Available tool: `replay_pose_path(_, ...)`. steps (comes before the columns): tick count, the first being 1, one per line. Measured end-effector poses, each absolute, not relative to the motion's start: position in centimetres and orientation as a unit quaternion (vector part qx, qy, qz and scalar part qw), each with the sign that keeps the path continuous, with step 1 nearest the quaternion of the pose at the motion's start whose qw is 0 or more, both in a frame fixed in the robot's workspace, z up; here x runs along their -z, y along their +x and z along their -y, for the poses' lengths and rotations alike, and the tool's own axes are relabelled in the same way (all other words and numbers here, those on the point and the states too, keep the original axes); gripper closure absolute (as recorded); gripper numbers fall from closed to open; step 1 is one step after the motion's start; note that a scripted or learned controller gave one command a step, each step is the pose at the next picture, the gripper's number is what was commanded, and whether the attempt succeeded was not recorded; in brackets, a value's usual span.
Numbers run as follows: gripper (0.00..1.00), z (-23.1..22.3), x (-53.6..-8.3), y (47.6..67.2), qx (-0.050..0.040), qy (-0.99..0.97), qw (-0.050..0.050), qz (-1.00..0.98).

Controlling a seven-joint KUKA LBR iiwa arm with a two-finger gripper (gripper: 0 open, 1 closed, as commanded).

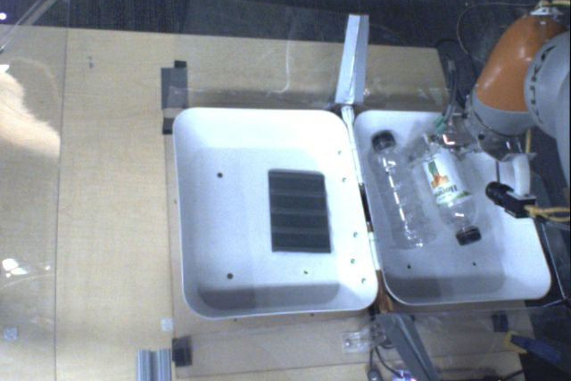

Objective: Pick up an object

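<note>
Two clear plastic bottles (419, 192) lie in the right bin (526, 277), near its far edge. We judge them light, slippery, crushable; grasp mid-body. Gripper (455, 131) state: we cannot tell.

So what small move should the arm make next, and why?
Probably shift the gripper a little toward the bench's front and lower it onto the labelled bottle. It sits over that bottle's upper end, at the back of the right bin, with nothing seen held. The bottle lies flat, its black cap toward the front, and a second clear bottle lies close beside it, so aim at the middle.
</note>
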State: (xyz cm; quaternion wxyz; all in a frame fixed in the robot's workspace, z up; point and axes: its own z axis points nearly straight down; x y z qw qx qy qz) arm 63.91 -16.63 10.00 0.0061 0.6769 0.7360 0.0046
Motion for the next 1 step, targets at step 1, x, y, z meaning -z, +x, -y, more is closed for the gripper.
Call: replay_pose_path(1,1.00,14.66,-17.32,64.74,-0.0024,0.642,0.003,-0.767)
